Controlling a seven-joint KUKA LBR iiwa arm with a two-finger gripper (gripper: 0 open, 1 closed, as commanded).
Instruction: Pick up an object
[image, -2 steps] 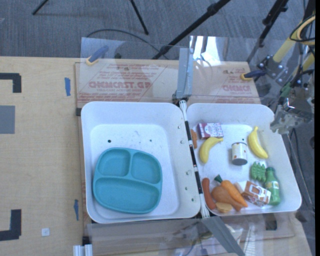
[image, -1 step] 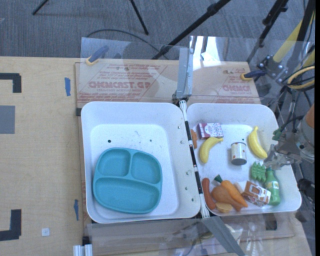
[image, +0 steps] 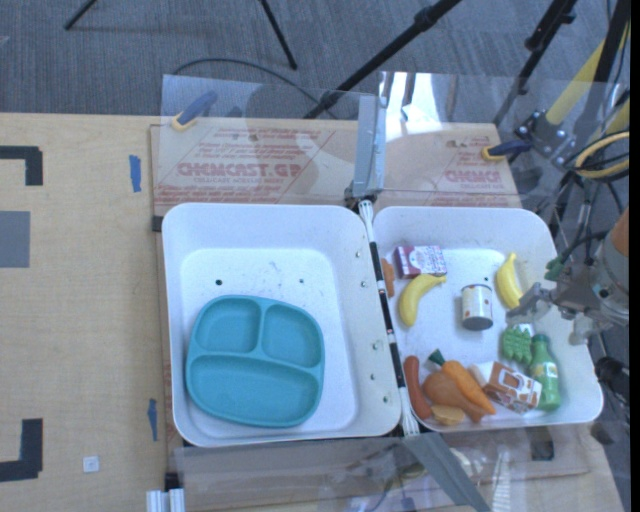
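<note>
The right bin (image: 470, 228) holds several toy foods. A yellow banana (image: 418, 297) lies left of a silver can (image: 477, 306), and a second banana (image: 509, 280) lies right of it. A maroon box (image: 419, 261) sits at the back. Along the front are a red sausage (image: 414, 384), an orange carrot (image: 463, 385), a small juice carton (image: 511, 387), a green bottle (image: 545, 372) and a green leafy piece (image: 517, 343). My gripper (image: 548, 296) hangs over the bin's right side, just right of the second banana and above the leafy piece. Nothing shows as held.
The left bin (image: 260, 232) bears a teal divided plate (image: 256, 360) at its front. A hinge strip (image: 380, 300) separates the two bins. Clear panels and cables stand behind and to the right of the bins. The tan bench (image: 75, 330) stretches to the left.
</note>
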